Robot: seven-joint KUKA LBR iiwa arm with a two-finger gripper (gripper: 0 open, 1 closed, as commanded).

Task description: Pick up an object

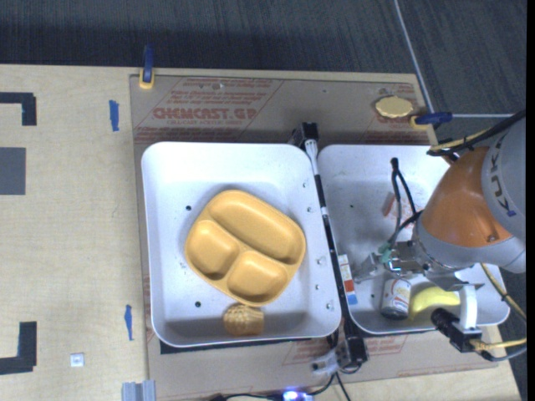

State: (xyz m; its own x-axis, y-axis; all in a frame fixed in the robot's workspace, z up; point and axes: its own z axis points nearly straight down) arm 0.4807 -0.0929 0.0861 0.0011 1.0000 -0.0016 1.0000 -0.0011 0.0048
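Note:
In the right bin (359, 174), a small can (394, 300) with a pale label stands near the front wall. A yellow banana (436, 299) lies just right of it, touching or nearly touching it. My gripper (399, 281) hangs low over the can, under the grey and orange wrist (464, 211), which hides most of it. The left bin (163, 224) holds a yellow three-compartment plate (244, 245). A tan, round, bread-like piece (243, 318) lies at that bin's front wall.
A small red scrap (389, 206) lies in the right bin's middle. Black cables (403, 199) loop from the wrist over that bin. A round tan disc (394, 107) sits on the cardboard behind the bins. A black divider bar (322, 215) runs between the bins.

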